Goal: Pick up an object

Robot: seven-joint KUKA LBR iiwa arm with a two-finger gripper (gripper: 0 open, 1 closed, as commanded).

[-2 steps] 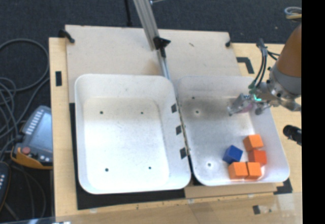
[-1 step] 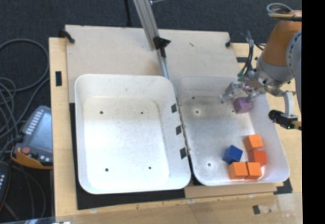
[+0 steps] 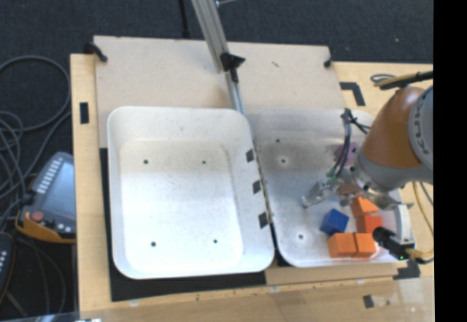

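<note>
Nothing is picked up yet: the gripper (image 3: 318, 195) hangs low in the right bin (image 3: 288, 139), and I cannot tell whether it is released or clenched. Just beside it, toward the bin's near corner, lie a blue block (image 3: 334, 222) and several orange blocks (image 3: 352, 244). The left bin (image 3: 117, 123) lies well apart.

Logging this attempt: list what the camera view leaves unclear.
- Gripper: too small and blurred to tell how its fingers stand, or whether it touches anything.
- Orange blocks: partly hidden under the arm; their number is uncertain.
- Right bin: its right side is covered by the arm.
</note>
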